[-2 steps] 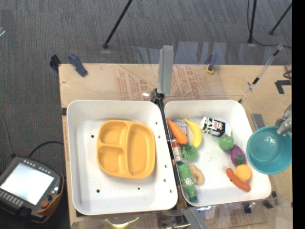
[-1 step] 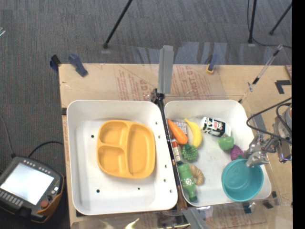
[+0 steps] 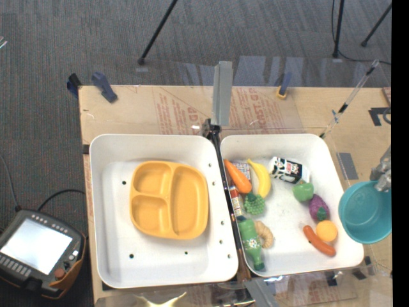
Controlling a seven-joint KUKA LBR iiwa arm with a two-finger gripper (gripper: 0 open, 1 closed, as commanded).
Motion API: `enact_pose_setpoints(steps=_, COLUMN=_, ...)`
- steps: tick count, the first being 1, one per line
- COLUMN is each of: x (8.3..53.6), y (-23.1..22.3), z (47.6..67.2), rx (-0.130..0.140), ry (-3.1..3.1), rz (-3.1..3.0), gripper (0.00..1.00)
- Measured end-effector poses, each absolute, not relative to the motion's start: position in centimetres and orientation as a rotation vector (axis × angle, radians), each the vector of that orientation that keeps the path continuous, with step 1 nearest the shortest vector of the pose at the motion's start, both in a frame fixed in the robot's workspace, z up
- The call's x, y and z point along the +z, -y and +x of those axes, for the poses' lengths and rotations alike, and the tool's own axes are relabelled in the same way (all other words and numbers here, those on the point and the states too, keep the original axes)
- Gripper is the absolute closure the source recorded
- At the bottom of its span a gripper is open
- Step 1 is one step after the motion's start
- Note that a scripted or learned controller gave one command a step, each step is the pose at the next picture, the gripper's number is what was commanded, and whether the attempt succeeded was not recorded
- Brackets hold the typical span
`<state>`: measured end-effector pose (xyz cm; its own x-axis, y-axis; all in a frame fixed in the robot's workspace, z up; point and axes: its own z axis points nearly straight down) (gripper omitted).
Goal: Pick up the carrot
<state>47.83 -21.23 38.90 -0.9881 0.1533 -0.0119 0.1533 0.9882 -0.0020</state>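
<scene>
The tabletop [image 3: 160, 107], a brown board, carried two shallow white bins side by side, presumably so that things could be sorted from one to the other. Taking the right bin [image 3: 332, 165] as landmark: the left bin [image 3: 108, 158] lay just beside its left wall and held a yellow divided plate [image 3: 169, 200], flat and bare, most likely a place to set things down.

At the right bin's right rim, partly over it, stood a teal bowl-shaped thing [image 3: 364, 211] with a bit of grey arm [image 3: 383, 171] above it; whether the pincer was apart or together I could not tell.

Inside the right bin the toy foods lay loosely scattered, as if tipped in. Along its left wall lay a green bottle [image 3: 250, 242]. A banana [image 3: 261, 178] lay near the upper left, with a black-and-white carton [image 3: 287, 169] beside it towards the middle.

The carrot [image 3: 238, 176] lay in the right bin's upper left part, close against the left wall, slanted, just beside the banana. That wall probably would crowd a grasp. A second orange stick [image 3: 318, 240] with an orange ball [image 3: 326, 231] touching it lay in the lower right corner and could be mistaken for the carrot.
</scene>
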Motion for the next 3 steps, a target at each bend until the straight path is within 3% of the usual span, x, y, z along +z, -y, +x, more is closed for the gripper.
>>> enact_pose_setpoints(steps=1, x=21.1, y=20.9, z=48.5, rx=-0.003, ry=-3.116, rz=0.099, gripper=1.0)
enact_pose_setpoints(steps=2, x=38.6, y=21.4, z=47.8, rx=-0.004, ry=-3.118, rz=0.265, gripper=1.0)
enact_pose_setpoints(steps=3, x=20.9, y=20.7, z=48.4, rx=-0.004, ry=-3.104, rz=0.261, gripper=1.0)
